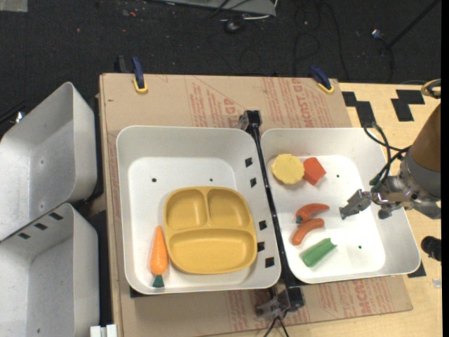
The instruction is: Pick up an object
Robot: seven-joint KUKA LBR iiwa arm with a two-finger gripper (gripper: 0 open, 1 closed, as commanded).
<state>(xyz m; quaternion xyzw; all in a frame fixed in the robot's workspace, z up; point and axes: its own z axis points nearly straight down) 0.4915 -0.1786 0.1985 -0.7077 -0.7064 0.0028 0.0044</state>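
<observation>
The right bin holds a round yellow piece with a red block touching its right side. Below them lie two red-orange sausage-shaped pieces, and a green piece sits nearer the front. My gripper reaches in from the right, above the bin floor. It hangs just right of the upper sausage piece, with a small gap between them. Nothing is seen held in it.
The left bin holds a yellow divided plate and an orange carrot along its left side. A black divider runs between the bins. Two more white bins stand at far left.
</observation>
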